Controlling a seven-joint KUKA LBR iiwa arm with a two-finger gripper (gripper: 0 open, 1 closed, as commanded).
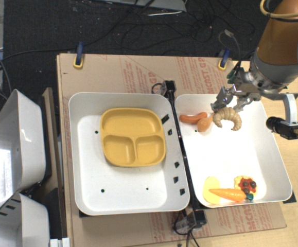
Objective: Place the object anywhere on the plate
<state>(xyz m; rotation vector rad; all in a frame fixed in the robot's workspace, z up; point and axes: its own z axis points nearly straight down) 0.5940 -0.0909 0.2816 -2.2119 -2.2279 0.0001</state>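
A yellow three-compartment plate (133, 137) lies in the left bin (87, 189). In the right bin (262, 153), a tan croissant (228, 118) rests near the back edge. My gripper (230, 106) hangs right over the croissant's top, open, with its fingers spread to either side of it. The croissant still appears to rest on the bin floor. A red-orange sausage (191, 118) and a small orange ball (204, 124) lie just left of the croissant.
At the right bin's front sit a carrot (228, 193), a yellow piece (211, 185) under it, and a small red and yellow toy (246, 183). A divider ridge (178, 138) runs between the bins. Grey tubs (12, 153) stand off the bench at left.
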